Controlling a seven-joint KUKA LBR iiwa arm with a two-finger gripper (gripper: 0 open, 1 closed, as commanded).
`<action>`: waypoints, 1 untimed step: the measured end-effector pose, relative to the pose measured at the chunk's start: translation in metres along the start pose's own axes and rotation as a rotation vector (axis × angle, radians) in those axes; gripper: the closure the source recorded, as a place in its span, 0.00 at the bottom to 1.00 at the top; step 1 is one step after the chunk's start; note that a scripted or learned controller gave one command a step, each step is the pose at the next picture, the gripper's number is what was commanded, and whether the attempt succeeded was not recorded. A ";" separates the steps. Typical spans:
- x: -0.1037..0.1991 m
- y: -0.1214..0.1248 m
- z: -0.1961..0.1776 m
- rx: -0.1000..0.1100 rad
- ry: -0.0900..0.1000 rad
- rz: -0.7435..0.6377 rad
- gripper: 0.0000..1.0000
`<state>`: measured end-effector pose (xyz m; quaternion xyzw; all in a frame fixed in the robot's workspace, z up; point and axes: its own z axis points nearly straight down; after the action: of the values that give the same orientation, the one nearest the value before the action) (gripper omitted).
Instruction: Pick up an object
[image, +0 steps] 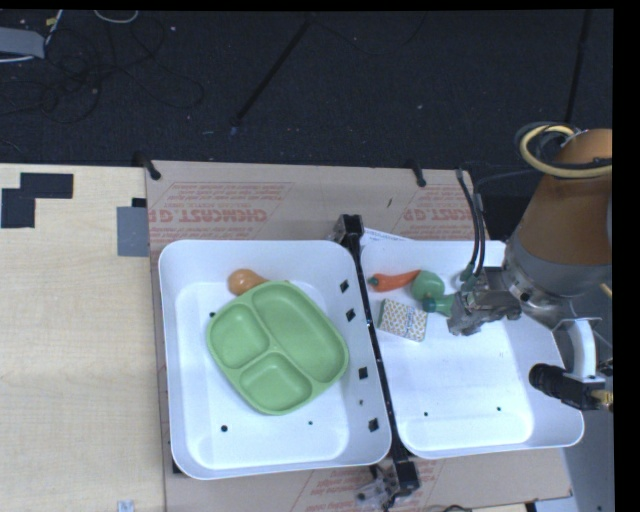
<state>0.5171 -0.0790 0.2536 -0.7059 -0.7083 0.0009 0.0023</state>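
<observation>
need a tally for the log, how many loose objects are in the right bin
3, clustered in the right bin's far left part: an orange carrot-shaped piece, a green item beside it, and a patterned packet just nearer. The gripper may hide another.

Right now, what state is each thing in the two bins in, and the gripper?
Green divided plate: flat in the left bin, compartments bare.
Orange ball: resting against the plate's far edge.
Carrot-shaped toy: lying on its side in the right bin.
Green object: beside the carrot's tip, shape unclear.
Patterned packet: lying flat.
Gripper: low in the right bin, beside the green object; no object visible between its fingers.
</observation>
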 end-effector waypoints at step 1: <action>0.055 0.009 0.011 0.001 0.000 -0.001 1.00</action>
<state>0.5256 -0.0241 0.2431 -0.7056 -0.7086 0.0011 0.0026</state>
